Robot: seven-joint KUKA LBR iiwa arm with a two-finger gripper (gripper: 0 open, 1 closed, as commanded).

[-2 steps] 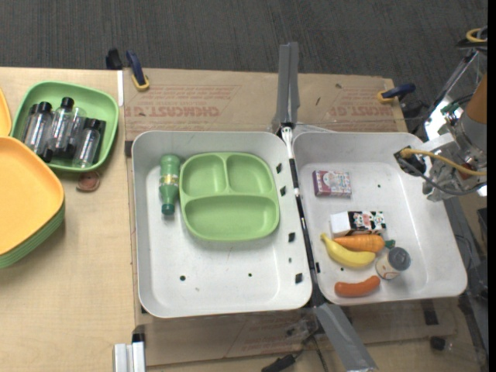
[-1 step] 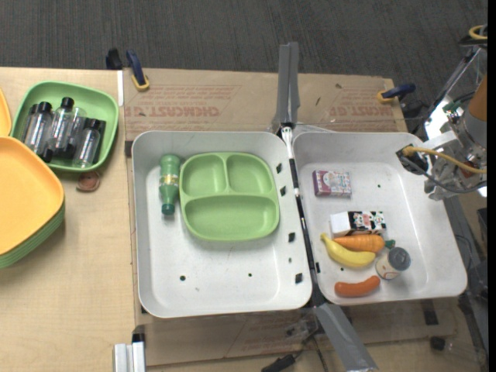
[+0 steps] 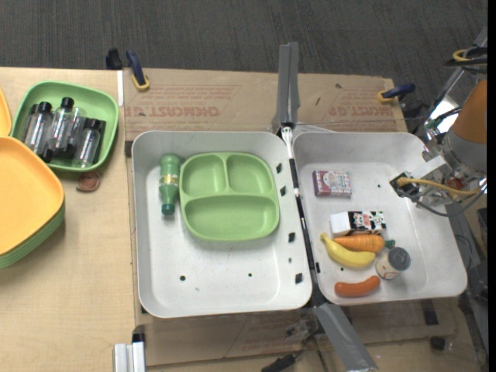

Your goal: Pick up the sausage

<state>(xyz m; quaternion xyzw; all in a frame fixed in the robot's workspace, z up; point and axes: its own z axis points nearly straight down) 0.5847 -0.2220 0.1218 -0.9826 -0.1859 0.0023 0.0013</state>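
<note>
While the arm (image 3: 467, 126) hangs at the far side of the right bin (image 3: 434, 281), the sausage (image 3: 357, 287) lies near that bin's front rim, just below the banana (image 3: 347, 255). Jaws spread or pressed together? Cannot tell.

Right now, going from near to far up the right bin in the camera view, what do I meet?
Sausage → banana → black-and-white carton → pink packet. I leave out the carrot and the small round thing, which overlap the banana's place in the order.
</note>
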